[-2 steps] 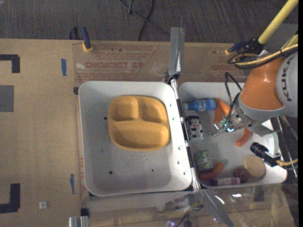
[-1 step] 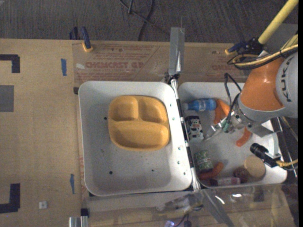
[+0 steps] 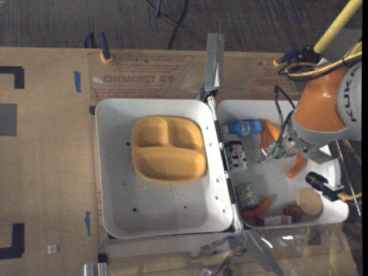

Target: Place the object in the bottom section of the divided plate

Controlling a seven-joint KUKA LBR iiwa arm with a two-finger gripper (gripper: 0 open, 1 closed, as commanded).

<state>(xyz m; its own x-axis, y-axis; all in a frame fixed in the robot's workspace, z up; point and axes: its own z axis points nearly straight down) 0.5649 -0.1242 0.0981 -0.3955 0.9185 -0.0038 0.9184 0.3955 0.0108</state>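
Note:
A yellow divided plate [image 3: 168,148] lies in the left bin [image 3: 109,171], with two small sections at the top and one wide section at the bottom [image 3: 169,165]; nothing lies on it. My gripper [image 3: 275,152] is down in the right bin [image 3: 270,180], under the orange-banded wrist [image 3: 322,105]. It sits between an orange carrot-like piece [image 3: 270,132] and another orange piece [image 3: 297,164]. The wrist hides its tips, and I see nothing held.
The right bin also holds a blue bottle [image 3: 244,127], a black-and-white carton [image 3: 235,154], a green can [image 3: 248,194], a red sausage [image 3: 260,206], a pink box [image 3: 270,219] and a tan round block [image 3: 309,202]. A raised divider [image 3: 221,154] separates the bins.

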